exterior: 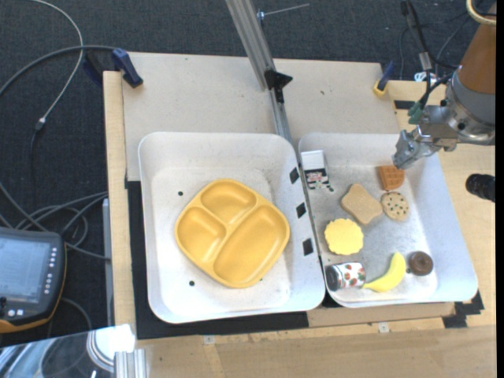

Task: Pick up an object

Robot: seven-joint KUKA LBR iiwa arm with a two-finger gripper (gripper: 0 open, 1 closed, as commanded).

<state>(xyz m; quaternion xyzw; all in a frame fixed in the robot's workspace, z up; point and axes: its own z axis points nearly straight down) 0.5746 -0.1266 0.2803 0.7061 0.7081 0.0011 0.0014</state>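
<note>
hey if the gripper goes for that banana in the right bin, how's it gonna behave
The banana looks like smooth toy plastic, so probably light, stiff and a bit slippery. Its curve may make it rock or spin when nudged. It lies close beside the can and donut, which could get bumped.

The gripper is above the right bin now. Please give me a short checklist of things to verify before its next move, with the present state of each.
1. Gripper is over the right bin, near its upper edge: ok.
2. A target lies close: the orange waffle piece is just below the gripper: ok.
3. Gripper carries nothing yet: cannot tell.
4. Waffle piece has room around it: not ok, the toast slice and the cookie lie close by.
5. Other items rest inside the bin: yellow disc, banana, can, doughnut: ok.
6. Yellow divided plate stays in the left bin, away from the arm: ok.
</note>
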